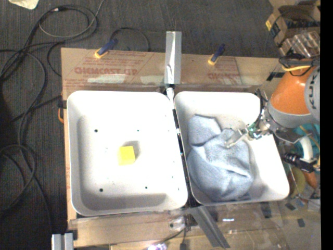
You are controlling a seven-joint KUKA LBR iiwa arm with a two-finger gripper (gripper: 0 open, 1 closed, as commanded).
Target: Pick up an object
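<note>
My gripper point(232, 140): over the right bin point(270, 160), fingers down on the grey-blue cloth point(218, 160); spread or clenched, I cannot tell.
Right bin: the crumpled cloth, covering most of its floor.
Left bin point(88, 113): beside the right bin; a yellow block point(127, 154) near its middle, well apart from my gripper.

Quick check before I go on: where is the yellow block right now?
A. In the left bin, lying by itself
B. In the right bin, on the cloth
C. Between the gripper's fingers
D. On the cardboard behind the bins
A: the yellow block lies alone on the floor of the left bin, while the gripper is over the blue-grey cloth in the right bin.
</note>
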